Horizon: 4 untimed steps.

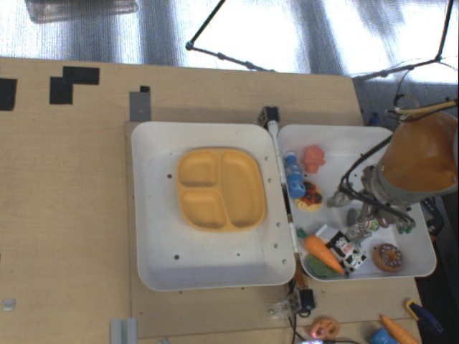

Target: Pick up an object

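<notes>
The gripper (364, 219) hovers low over the right bin (423, 264); whether its fingers are open or shut, I cannot tell. The carrot (315, 248) lies nearest, at eight o'clock from it, long axis running ten to four. One carrot, one donut (389, 257), one yellow plate (219, 188) in the left bin (154, 256).

A yellow 3-compartment plate (219, 189) lies in the left white bin (154, 264) on the tan worktop (64, 213). Black tape patches (72, 82) mark the worktop's far left. A pretzel toy (325, 328) lies near its front edge.
</notes>
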### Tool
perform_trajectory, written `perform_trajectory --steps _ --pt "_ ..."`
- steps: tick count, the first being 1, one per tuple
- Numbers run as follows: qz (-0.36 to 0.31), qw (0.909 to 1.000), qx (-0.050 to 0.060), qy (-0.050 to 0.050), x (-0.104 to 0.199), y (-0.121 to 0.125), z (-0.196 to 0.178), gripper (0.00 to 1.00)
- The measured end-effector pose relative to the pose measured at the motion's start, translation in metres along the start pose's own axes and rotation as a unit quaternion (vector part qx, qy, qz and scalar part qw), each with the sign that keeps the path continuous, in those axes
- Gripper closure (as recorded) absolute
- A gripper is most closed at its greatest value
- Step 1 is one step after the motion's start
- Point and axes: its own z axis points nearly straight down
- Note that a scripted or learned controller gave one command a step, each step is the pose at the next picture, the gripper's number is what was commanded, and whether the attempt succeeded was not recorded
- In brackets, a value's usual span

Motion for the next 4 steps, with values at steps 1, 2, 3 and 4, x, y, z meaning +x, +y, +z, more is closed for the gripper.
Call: perform_trajectory --steps 1,2,3,4 --pt "-0.1 0.995 0.001 -0.004 0.01 0.038 -0.001 0.0" --pt "0.203 0.9792 -0.001 0.004 0.008 -0.044 0.0 0.0" --pt "0.203 0.9792 -0.001 0.0 0.005 -0.044 -0.011 1.0" --pt "0.118 0.993 -0.002 0.004 -0.043 -0.046 -0.071 1.0"
